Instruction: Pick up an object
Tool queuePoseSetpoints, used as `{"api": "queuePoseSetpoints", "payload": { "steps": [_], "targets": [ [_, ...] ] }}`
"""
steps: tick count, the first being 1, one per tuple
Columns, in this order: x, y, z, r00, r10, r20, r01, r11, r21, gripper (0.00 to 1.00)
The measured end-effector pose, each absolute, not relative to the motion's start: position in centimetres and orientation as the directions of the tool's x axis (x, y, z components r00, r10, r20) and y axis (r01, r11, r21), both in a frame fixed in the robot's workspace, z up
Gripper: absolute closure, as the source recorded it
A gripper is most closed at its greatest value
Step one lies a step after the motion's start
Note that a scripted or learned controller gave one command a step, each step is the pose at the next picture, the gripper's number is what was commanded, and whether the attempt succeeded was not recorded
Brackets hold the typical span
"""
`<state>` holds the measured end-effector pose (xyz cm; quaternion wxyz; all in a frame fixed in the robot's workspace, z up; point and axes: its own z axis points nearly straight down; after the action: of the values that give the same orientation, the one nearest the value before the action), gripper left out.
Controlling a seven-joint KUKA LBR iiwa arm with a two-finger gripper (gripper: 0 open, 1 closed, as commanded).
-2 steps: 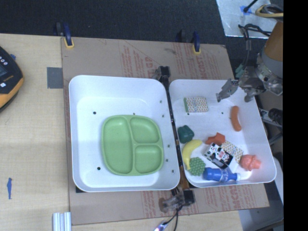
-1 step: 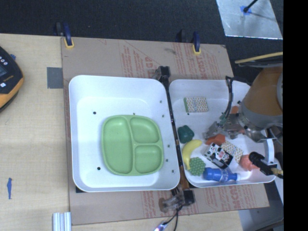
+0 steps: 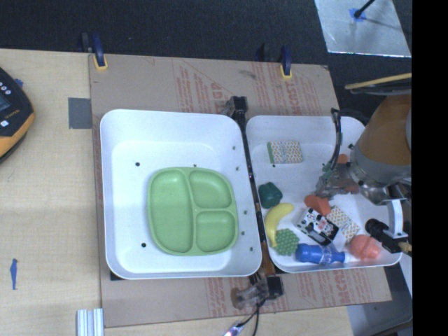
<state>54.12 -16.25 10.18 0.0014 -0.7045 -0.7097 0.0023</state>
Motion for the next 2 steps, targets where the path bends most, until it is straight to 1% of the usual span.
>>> {"api": "queuePoseSetpoints", "payload": {
  "steps": [1,2],
  "targets": [
    [52.4,-21.3,20.7,-0.003,1.0,-0.002,1.0,0.003,0.0,1.0],
    [60.2,-21.2,9.1,-0.005,1.0,0.0,1.0,0.005,-0.004,1.0]
  ]
}}
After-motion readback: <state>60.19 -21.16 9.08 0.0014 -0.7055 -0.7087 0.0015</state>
